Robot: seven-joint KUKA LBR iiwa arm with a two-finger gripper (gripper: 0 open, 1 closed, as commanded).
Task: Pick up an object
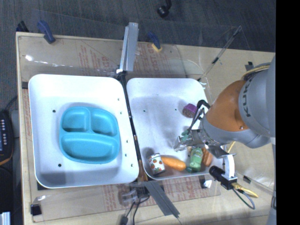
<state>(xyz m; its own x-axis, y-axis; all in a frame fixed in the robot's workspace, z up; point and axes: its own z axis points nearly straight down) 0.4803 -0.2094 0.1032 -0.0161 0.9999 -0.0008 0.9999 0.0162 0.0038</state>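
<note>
— Which step was in hand?

— The reach, as I judged it. The gripper [186, 139] was low in the right bin [154, 90], near its right side, just above a cluster of small things along the front edge — a green bottle [195, 159], an orange carrot [173, 163] and a small printed can [156, 164].

— Had it taken hold of anything?

— I couldn't tell. The wrist and its orange band [225, 109] covered much of the tool, and the fingers were too small and cluttered to read as open or closed. Nothing showed plainly between them.

— And the other items?

— A purple object [190, 109] lay apart, further back in the same bin. The left bin [42, 86] held a blue divided tray [89, 135].

— What did the next move call for?

— Probably settling on one target, the bottle being nearest, then closing squarely on it and lifting straight up — the carrot lay so close that a skewed approach might have nudged both.
</note>
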